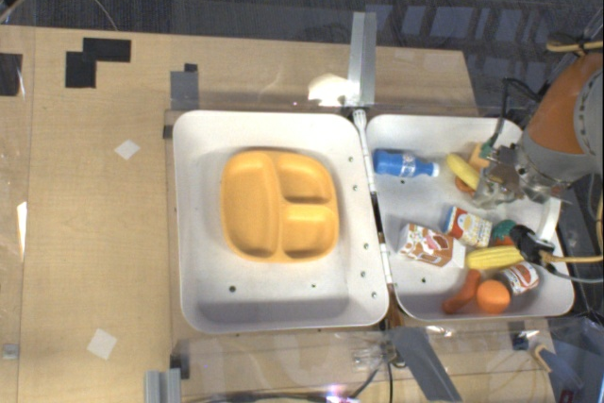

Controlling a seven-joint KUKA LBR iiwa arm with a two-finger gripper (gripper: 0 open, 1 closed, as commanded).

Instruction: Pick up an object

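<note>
The right bin (411, 297) holds several items: a blue bottle (404, 166), a yellow banana-like piece (461, 170), a brown and white packet (427, 245), an orange and white packet (469, 225), a corn cob (494, 258), an orange ball (493, 295), a red piece (462, 293) and a small can (521, 278). My gripper (494, 187) hangs low over the right side of this bin, between the yellow piece and the orange and white packet. The arm's grey wrist and orange band rise to the right.
The left bin (203, 297) holds a yellow divided plate (279, 203). A metal post (362, 61) stands behind the seam between the bins. Black cables run along the right bin's far right edge.
</note>
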